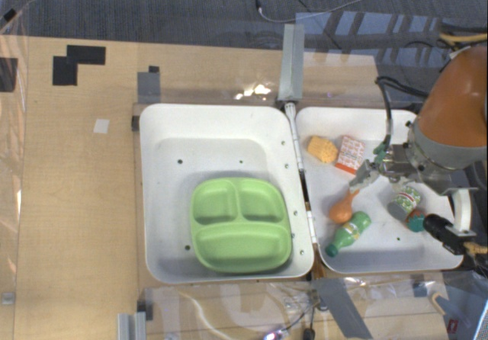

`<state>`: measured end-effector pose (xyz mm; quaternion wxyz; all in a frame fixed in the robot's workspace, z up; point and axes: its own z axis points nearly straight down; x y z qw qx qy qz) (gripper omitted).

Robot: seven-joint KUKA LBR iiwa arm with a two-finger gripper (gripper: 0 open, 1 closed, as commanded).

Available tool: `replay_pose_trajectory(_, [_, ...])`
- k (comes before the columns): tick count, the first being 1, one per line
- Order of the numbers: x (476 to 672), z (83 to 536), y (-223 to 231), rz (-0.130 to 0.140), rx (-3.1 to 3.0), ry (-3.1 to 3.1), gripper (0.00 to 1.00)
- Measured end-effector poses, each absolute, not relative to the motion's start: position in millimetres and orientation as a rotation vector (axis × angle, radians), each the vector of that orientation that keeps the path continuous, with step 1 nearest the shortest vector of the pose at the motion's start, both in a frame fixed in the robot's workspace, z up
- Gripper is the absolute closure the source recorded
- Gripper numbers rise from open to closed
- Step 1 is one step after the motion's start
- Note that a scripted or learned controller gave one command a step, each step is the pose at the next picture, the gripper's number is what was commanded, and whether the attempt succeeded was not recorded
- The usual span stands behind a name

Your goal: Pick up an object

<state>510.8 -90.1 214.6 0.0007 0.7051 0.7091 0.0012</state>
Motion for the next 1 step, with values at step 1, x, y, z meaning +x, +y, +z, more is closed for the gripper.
replay_pose_trajectory(1, [501.8,105.7,-91.1,0.002,1.922,2.485,0.0])
